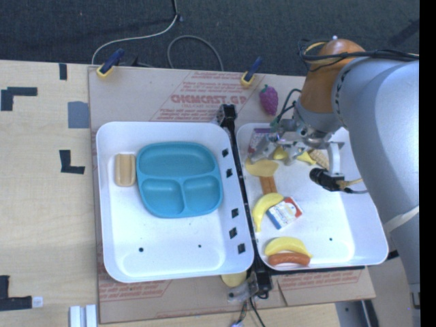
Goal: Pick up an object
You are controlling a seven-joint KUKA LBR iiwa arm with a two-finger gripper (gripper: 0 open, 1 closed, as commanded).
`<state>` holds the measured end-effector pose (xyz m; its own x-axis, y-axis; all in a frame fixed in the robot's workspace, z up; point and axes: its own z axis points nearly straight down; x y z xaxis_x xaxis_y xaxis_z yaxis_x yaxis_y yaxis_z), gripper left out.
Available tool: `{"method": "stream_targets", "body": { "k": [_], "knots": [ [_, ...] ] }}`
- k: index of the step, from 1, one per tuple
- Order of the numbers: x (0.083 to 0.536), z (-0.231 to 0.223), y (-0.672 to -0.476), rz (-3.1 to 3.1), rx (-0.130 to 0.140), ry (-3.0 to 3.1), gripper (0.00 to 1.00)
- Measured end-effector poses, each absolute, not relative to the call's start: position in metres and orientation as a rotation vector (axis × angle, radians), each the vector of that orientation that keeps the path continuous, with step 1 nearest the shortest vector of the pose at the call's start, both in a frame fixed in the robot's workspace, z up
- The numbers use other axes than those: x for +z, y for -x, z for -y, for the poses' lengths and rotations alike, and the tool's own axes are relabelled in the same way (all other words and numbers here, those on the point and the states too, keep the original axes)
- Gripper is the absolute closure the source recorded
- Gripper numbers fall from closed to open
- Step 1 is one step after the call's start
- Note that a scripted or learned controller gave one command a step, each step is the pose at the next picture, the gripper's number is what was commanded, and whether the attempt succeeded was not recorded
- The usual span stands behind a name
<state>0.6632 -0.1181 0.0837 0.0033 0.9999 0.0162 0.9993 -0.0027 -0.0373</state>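
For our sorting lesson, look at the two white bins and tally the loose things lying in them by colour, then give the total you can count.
Blue: 1, the divided plate
Tan: 1, the small block
Yellow: 3, the spatula, the upper banana and the lower banana
Orange-red: 1, the sausage
White with red and blue: 1, the small carton
Total: 7; anything under the gripper is too hidden to count.

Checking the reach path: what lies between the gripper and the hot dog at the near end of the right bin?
In the camera view, a banana and small carton lie between gripper and hot dog.
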Motion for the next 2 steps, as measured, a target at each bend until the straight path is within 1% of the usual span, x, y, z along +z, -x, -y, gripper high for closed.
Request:
{"method": "stream_targets", "body": {
  "k": [1,2],
  "knots": [
    [0.084,0.132,-0.663,2.192,0.022,2.199,0.0],
    [0.087,0.101,-0.604,2.225,-0.001,2.222,0.0]
  ]
}}
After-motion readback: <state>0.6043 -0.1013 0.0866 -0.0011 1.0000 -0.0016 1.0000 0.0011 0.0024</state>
